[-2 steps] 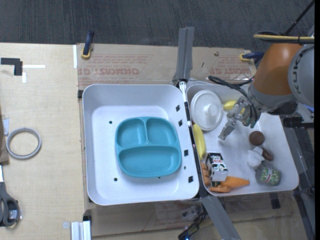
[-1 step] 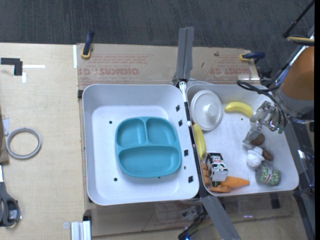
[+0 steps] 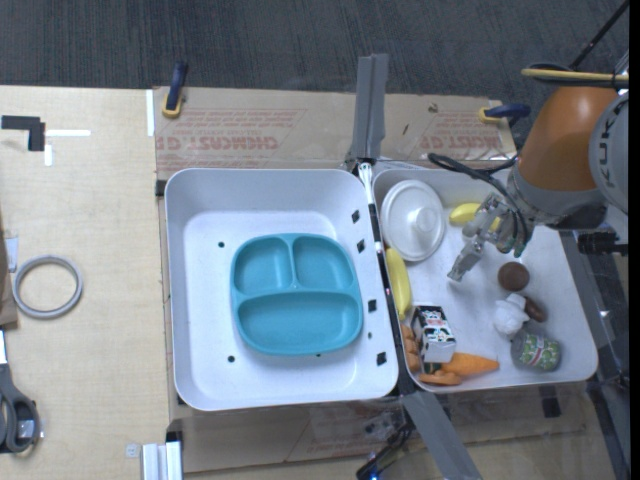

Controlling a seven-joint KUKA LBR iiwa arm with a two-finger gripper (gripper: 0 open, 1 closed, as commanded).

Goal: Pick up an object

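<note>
Right-hand bin point(image 3: 580, 298): hovered, gripper point(image 3: 468, 258) with fingers spread and holding nothing, beside brown ball point(image 3: 513, 274), judged light, firm, pinchable across its middle.

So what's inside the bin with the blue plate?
Just the blue plate, lying flat in the middle of the left bin. Its three compartments hold nothing. What's underneath the plate is covered, so I can't tell.
</note>
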